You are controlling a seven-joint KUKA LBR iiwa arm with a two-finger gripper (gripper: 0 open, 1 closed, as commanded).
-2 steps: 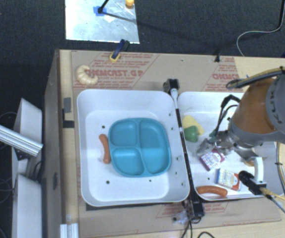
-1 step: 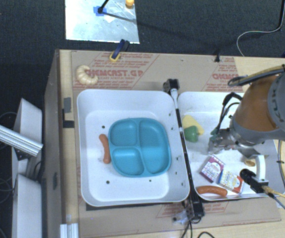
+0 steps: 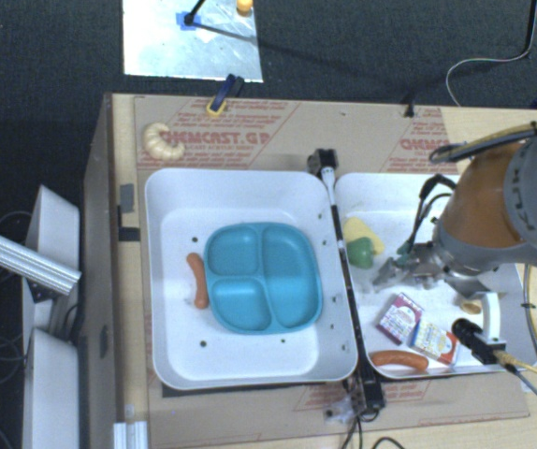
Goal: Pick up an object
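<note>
So the gripper (image 3: 392,271) is down low in the right bin (image 3: 381,193), just beside the yellow-and-green toy veg (image 3: 360,243), and I honestly can't tell how the jaws stand from this angle. Looks to me like it's in the approach step, nothing is visibly between the jaws. Other candidates sit close: a small pink packet (image 3: 399,318), a red-and-white packet (image 3: 435,342), a sausage (image 3: 399,361) at the near wall. Next move probably needs a clean line-up over one item and a close. Left bin (image 3: 166,251) has a blue divided plate (image 3: 262,277) and another sausage (image 3: 198,281). The bench (image 3: 250,134) is cardboard-topped, on dark carpet.
</note>
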